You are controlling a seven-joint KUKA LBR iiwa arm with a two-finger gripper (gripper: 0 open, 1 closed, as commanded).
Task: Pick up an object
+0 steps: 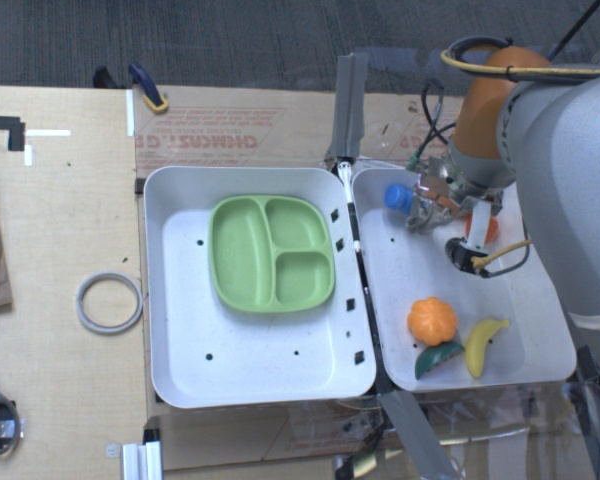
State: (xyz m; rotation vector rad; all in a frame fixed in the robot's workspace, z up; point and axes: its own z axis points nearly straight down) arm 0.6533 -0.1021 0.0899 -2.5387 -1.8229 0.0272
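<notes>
Two shallow white bins sit side by side on the bench; the left bin (pixel 170 298) carries a green divided plate (pixel 272 253) toward its far edge — three compartments, lying flat; the right bin (pixel 525 298) carries an orange fruit (pixel 431 320), a yellow banana (pixel 483 343) and a dark green item (pixel 437 359) near its front edge; a blue object (pixel 397 197) lies at its far-left corner; the gripper (pixel 427 211) sits just beside the blue object — contact cannot be told; a grey ring (pixel 109 301) lies on the bench left of the bins.
</notes>
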